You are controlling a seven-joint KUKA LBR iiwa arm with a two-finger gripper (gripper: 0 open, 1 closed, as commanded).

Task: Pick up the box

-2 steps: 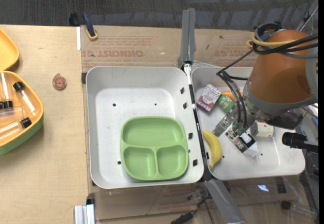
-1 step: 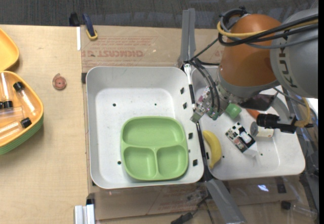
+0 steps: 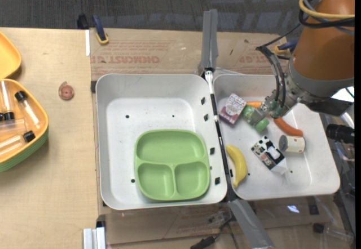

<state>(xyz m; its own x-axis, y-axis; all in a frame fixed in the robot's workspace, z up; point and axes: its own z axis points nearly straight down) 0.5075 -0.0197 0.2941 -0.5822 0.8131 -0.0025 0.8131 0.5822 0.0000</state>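
**Inspector:** Where does the box (image 3: 232,108) lie?

**Assistant:** In the right bin (image 3: 316,183), near its upper left corner, close to the wall shared with the left bin (image 3: 113,129). It is a small purple and white carton, lying tilted. A green item (image 3: 255,117) lies just beside it on the right, with an orange carrot-like piece (image 3: 287,126) beyond. The banana (image 3: 237,164) and a black and white object (image 3: 267,152) lie lower down, apart from it.

**Inspector:** State of the tool (image 3: 274,108)?

**Assistant:** It hangs low over the green item, right of the box. Whether it is wide or narrow I cannot tell; nothing is seen held.

**Inspector:** How will the box handle?

**Assistant:** By its look, light cardboard: stiff enough on the edges, liable to dent on the broad faces if squeezed hard. The printed surface may be somewhat slick.

**Inspector:** Recommended hold?

**Assistant:** Across the narrower span, at mid-length, aligned with its tilt. Risk noted: the bin wall and the green item crowd both sides, so one side may foul on descent.
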